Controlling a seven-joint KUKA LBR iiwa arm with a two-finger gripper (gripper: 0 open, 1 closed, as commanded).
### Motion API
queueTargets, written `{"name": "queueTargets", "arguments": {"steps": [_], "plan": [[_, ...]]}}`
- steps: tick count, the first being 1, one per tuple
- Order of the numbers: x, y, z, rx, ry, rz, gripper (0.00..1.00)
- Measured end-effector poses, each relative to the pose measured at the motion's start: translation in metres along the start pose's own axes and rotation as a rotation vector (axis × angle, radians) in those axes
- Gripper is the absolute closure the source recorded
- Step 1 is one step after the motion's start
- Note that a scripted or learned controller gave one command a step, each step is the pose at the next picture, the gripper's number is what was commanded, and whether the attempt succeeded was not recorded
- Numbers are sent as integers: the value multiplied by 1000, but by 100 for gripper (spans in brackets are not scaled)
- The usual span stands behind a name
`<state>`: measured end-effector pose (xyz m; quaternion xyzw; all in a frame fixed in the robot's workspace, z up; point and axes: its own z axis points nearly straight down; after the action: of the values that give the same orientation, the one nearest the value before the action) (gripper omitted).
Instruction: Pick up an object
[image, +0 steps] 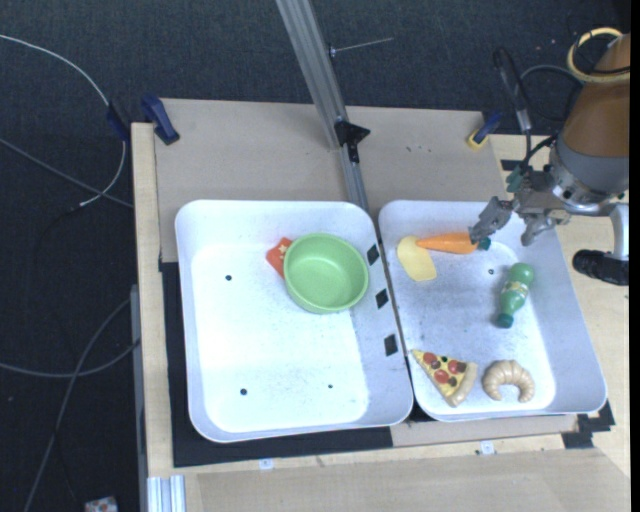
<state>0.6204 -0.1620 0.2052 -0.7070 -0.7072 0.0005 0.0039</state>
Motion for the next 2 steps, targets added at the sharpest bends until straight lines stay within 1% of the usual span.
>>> {"name": "queueTargets", "arguments": {"steps": [1, 2], "plan": [[5, -1, 64, 9, 1, 0, 0], [6, -2, 113, 8, 1, 0, 0]]}}
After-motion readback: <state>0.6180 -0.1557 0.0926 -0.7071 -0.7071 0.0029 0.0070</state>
